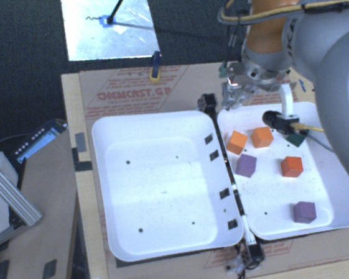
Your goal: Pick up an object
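Purple cube [304, 211] front of right bin [347, 200]; gripper [234, 96] above rear rim, grip state unclear

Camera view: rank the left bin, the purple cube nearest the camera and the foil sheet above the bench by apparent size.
1. left bin, clearly largest.
2. foil sheet, mid-sized; it lies farther back, so its true size is unsure.
3. purple cube, by far the smallest.
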### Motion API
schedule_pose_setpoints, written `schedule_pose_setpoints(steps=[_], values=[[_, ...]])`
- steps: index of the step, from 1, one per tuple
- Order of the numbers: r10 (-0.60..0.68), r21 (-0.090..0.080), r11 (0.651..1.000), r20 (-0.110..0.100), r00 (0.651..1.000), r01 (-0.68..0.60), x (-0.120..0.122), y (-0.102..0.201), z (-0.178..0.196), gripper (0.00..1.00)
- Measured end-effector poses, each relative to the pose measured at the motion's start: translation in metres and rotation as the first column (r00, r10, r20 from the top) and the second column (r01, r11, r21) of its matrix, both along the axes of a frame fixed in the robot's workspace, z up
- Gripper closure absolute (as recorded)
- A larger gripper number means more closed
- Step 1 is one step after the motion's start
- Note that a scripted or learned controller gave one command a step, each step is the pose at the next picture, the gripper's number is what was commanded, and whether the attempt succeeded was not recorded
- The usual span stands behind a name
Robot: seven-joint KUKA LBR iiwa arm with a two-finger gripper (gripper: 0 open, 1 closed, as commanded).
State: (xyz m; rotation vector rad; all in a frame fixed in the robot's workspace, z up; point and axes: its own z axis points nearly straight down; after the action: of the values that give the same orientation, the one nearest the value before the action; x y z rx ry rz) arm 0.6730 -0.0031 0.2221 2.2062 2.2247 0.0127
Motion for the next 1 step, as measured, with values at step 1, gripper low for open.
schedule_pose_setpoints(steps=[1], values=[[0.002,0.003,1.0,0.005,1.0,-0.002,-0.0026,0.0486,0.1234,1.0]])
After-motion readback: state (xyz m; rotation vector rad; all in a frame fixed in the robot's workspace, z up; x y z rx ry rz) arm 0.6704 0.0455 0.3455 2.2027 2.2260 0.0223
